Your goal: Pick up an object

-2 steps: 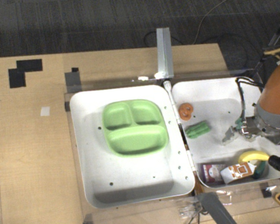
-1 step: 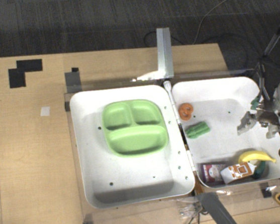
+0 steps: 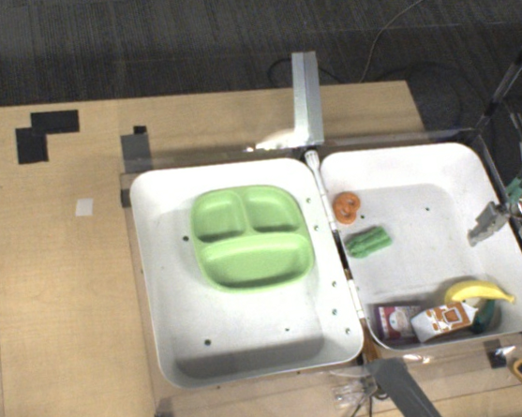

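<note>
Camera view, looking down at a slant: two white bins side by side mid-frame. The left bin (image 3: 180, 354) holds a green divided plate (image 3: 250, 235), centre-left of frame. The right bin (image 3: 425, 159) has the loose items: a small orange round piece (image 3: 347, 205) against its left wall, a green pickle-like piece (image 3: 369, 241) just below it, and along the bottom edge a dark packet (image 3: 395, 319), a small carton (image 3: 442, 321) and a yellow banana (image 3: 479, 293), all crowded together, with something dark green tucked under the banana's right end. The gripper (image 3: 486, 223) sits at the right rim of the right bin, far right of frame, well apart from every item; too small and blurred to read, so jaw state: cannot tell. Nothing visibly held. Best candidate looks like the green pickle-like piece: it lies alone on bare bin floor, likely a light, stiff plastic toy, somewhat smooth, not fragile. I'd pinch across its short width at the middle. It is bumpy, stubby and bright green, lying roughly horizontal.
</note>
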`<state>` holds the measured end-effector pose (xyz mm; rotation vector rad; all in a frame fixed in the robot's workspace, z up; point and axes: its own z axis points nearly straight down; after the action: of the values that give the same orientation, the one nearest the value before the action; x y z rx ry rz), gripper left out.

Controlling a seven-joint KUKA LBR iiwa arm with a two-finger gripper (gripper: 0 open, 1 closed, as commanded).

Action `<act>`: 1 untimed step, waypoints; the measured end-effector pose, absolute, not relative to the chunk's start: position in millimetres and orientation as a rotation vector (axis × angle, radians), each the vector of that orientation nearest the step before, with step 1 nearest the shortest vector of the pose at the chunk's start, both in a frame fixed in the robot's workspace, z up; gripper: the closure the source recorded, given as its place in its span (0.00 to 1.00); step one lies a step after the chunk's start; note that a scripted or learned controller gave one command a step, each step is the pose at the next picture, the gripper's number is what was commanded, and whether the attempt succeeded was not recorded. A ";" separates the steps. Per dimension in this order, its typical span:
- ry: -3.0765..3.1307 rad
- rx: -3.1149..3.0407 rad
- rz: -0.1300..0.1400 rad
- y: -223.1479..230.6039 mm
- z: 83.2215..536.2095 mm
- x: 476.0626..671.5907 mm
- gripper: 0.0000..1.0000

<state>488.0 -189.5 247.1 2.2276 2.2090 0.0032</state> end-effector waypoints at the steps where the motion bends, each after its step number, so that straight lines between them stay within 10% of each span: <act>1: 2.363 2.046 0.014 -144.5 91.7 529.2 0.00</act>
<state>529.2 -144.5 91.7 2.0463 2.3630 0.0144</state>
